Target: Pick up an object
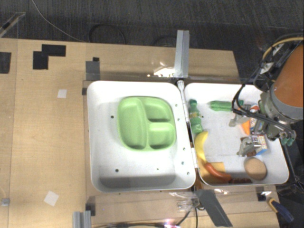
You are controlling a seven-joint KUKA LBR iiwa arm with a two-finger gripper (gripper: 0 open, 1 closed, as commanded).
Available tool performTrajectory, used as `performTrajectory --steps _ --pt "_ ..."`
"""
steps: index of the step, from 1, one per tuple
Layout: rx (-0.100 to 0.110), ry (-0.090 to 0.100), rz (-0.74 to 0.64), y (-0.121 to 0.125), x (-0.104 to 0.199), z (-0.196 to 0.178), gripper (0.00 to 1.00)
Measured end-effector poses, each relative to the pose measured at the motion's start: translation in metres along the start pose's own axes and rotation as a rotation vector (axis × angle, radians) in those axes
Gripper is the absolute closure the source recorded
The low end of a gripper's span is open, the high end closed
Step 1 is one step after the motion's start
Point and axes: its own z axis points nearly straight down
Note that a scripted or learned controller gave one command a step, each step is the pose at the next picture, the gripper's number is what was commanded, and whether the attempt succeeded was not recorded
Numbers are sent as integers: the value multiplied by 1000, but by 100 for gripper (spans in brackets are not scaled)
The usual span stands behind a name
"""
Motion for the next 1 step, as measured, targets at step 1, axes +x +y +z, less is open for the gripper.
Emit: performTrajectory --steps 1 --pt "-4 12 -76 -34 -65 108 0"
